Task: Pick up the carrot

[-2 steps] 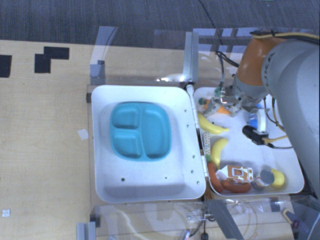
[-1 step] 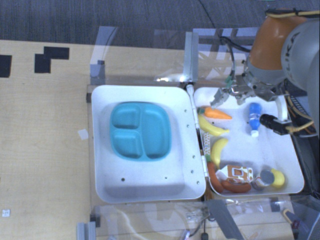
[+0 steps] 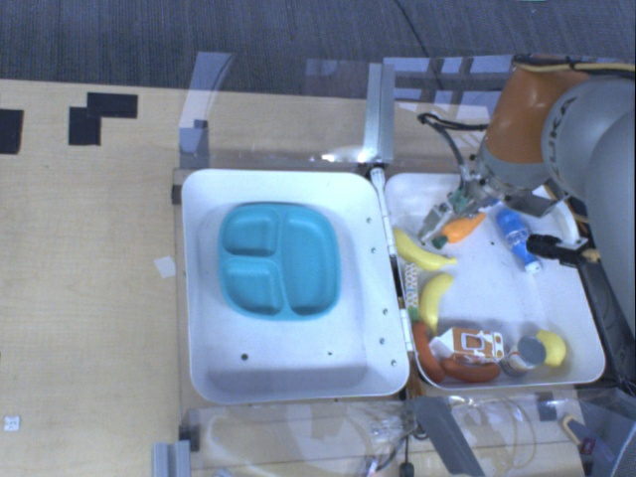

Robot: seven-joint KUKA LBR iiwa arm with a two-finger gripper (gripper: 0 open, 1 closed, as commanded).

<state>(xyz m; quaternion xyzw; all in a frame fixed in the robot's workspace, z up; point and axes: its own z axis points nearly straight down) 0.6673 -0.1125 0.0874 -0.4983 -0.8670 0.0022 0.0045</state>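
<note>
The carrot (image 3: 464, 230) is a small orange piece lying in the upper middle of the right bin (image 3: 586, 366). My gripper (image 3: 444, 217) reaches down from the upper right and sits right at the carrot's left end, touching or nearly touching it. The grey arm with its orange band (image 3: 522, 117) hangs over the bin's far right corner. The wrist hides part of the area behind the carrot.
Two yellow bananas (image 3: 422, 253) (image 3: 433, 297) lie just left of and below the carrot. A blue bottle (image 3: 517, 236) lies to its right. A red sausage (image 3: 455, 368), a carton (image 3: 479, 344), a can (image 3: 521, 358) and a lemon (image 3: 553, 348) line the front wall. The left bin (image 3: 209, 366) holds a blue divided plate (image 3: 280, 259).
</note>
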